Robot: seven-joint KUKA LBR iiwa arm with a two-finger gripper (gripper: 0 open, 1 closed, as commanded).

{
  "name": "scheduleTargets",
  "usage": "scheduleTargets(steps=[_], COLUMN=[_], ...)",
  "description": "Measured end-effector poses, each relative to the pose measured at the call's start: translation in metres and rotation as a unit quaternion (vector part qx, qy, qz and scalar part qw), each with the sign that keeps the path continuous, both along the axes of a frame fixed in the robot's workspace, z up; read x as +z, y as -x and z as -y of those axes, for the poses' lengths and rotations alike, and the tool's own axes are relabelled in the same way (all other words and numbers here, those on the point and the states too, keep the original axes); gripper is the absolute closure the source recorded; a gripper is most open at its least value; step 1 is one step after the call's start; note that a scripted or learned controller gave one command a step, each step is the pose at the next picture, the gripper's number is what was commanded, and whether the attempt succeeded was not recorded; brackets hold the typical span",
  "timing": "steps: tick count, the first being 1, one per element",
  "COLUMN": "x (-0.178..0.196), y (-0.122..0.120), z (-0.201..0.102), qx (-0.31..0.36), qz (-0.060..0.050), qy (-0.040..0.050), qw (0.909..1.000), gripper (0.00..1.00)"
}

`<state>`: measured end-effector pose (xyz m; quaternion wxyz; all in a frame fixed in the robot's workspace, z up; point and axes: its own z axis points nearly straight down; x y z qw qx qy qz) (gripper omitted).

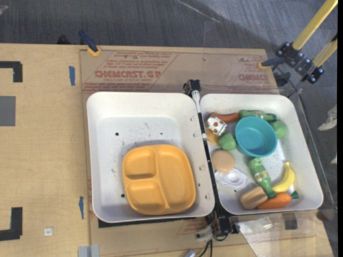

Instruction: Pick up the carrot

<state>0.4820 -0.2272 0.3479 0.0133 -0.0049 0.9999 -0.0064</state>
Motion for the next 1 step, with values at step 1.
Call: scheduleTargets(steps=[1], x=[0.0019], y=[-0.0023], z=[-0.0034], qx=[0.003], qz=[-0.004], qy=[-0.0031], qw=[1.0], gripper=[1.0])
